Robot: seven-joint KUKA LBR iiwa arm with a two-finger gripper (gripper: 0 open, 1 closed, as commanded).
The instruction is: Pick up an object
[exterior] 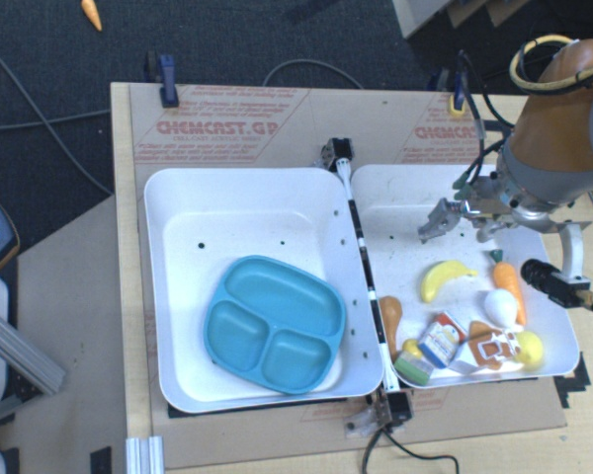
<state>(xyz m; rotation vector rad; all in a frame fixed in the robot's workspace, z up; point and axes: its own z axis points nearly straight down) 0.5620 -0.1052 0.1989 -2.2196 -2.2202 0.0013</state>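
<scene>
Currently the grey two-finger gripper (460, 218) hangs over the upper part of the right shallow white bin (395, 188), its fingers (437, 222) spread apart with nothing between them. The arm enters from 3 o'clock, orange band above the wrist.

Candidate objects lie clustered in the lower half of that bin, all toward 5 to 6 o'clock of the gripper and apart from it. Nearest is the yellow plastic banana (443, 278), just below the fingertips at 6 o'clock. An orange toy carrot (509, 283) sits at roughly 4 o'clock of the gripper, with a white egg (500, 306) touching its lower end. Further down are a small printed white carton (440, 342), a yellow lemon-like piece (529, 349) and an orange-and-white packet (489, 348); the packet's exact form is hard to make out at this resolution. A brown oblong item (389, 315) lies against the bin's left wall, and a green-rimmed round piece (412, 367) rests at the bottom left corner.

The left shallow white bin (178, 200) holds a blue three-compartment plastic tray (273, 322), well apart from the gripper at 8 o'clock.
</scene>
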